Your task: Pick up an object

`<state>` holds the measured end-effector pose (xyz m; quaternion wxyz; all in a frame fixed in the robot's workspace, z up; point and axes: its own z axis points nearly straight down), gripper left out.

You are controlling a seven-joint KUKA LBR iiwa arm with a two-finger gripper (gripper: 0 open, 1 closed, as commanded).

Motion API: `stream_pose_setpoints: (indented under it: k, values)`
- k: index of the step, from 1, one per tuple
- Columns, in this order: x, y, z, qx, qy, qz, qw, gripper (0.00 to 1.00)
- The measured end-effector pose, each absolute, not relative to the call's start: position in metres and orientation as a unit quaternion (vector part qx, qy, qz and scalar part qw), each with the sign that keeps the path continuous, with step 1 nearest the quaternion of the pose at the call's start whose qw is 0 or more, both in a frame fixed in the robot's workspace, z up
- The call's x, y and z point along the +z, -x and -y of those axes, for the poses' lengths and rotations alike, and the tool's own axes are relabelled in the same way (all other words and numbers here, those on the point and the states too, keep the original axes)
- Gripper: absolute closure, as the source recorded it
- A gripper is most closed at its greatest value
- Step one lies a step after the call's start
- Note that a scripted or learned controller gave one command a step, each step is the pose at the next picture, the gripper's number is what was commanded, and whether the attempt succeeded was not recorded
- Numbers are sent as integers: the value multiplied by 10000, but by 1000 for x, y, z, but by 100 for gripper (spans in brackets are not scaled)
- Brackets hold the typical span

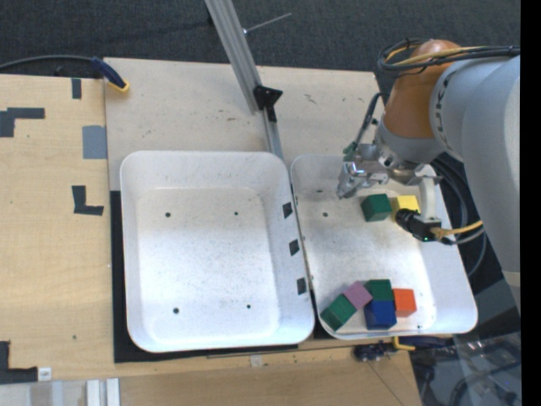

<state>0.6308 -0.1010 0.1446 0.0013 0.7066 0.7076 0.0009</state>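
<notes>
My gripper (pixel 348 184) hangs over the back of the right bin (pixel 355 244), its metal fingers pointing down, with nothing visible between them. Just to its right lie a green block (pixel 376 206) and a yellow block (pixel 407 203), side by side. At the bin's front edge sits a cluster of blocks: a green one (pixel 340 309), a pink one (pixel 357 293), a dark green one (pixel 379 288), a blue one (pixel 380 313) and an orange one (pixel 405 301).
The left bin (pixel 207 248) stands beside the right one, sharing a raised middle rim. A slanted metal pole (pixel 241 49) crosses the bench behind the bins. The grey arm with its orange band (pixel 414 100) and cables (pixel 439 227) fills the right side.
</notes>
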Motion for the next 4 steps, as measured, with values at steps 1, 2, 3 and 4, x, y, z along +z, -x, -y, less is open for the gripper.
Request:
stream_pose_setpoints:
  k: [1,2,3,4]
  values:
    - [198,-632,101,13,-7067,-7076,17,100]
    - [198,-626,57,-1,-7053,-7089,-11,100]
    - [195,-617,4,-4,-7048,-7094,-17,100]
    - [195,-613,-57,-1,-7043,-7099,-16,100]
